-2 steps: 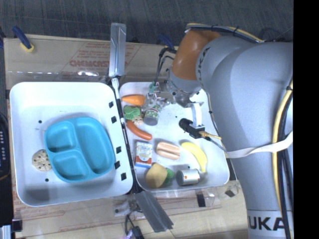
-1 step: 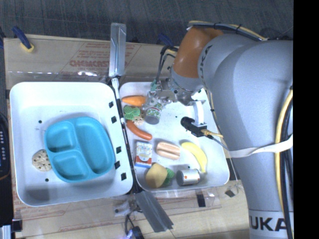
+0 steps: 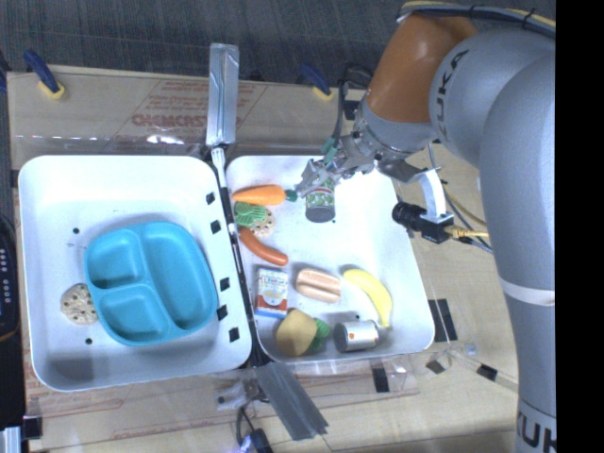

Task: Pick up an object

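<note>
1. The jaws (image 3: pixel 318 179) hang over the upper part of the right bin (image 3: pixel 408 253), and a small dark can (image 3: pixel 321 206) sits directly under them. The can appears to be pinched at its top between them, though the slant of the view leaves it unclear whether it is lifted or resting on the bin floor.
2. Taking the can as the landmark: an orange carrot (image 3: pixel 259 194) lies just to its left, with a green leafy piece (image 3: pixel 249 213) and a cookie (image 3: pixel 261 223) below that, near the divider between the bins.
3. Below and left of the can lies a sausage (image 3: pixel 263 245); further below are a small carton (image 3: pixel 272 289), a hot dog (image 3: pixel 318 284) and a banana (image 3: pixel 370 293), all well apart from it.
4. At the near wall, far below the can, sit a yellowish pear-like fruit (image 3: pixel 296 332) and a silver can (image 3: pixel 357 334) on its side.
5. Handling, as a judgement: the dark can looks like a toy tin, so light and stiff, unlikely to crush. Its rounded wall is probably smooth and may slip or twist if only the rim is caught.
6. The safest hold is likely across the middle of its side wall, jaws squarely opposed, so it cannot roll out.
7. Well to the can's left, the left bin (image 3: pixel 38 272) carries a blue divided plate (image 3: pixel 151 281) and a second cookie (image 3: pixel 79 303), none of which crowd the grasp.
</note>
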Available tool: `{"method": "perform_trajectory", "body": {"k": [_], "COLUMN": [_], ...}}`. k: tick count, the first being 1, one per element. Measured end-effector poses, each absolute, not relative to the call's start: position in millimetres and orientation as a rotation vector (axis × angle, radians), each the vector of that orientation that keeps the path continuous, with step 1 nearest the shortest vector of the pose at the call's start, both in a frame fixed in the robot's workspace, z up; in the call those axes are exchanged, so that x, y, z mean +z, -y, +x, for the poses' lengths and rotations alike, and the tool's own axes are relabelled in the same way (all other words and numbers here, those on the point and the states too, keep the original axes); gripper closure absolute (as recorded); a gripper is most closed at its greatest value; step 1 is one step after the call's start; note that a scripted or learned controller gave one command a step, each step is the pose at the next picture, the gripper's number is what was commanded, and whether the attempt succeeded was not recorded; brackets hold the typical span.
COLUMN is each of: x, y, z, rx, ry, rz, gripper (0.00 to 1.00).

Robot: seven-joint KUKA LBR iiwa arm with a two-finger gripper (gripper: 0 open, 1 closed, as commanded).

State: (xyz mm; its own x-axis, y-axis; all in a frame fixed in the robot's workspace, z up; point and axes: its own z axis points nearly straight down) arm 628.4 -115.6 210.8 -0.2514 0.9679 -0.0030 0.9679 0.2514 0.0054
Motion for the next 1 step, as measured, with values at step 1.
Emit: {"method": "perform_trajectory", "body": {"k": [1], "x": [98.7], "y": [107.9], "z": [578.2], "rx": [0.000], "ry": [-2.403], "rz": [2.024], "gripper": [1.00]}}
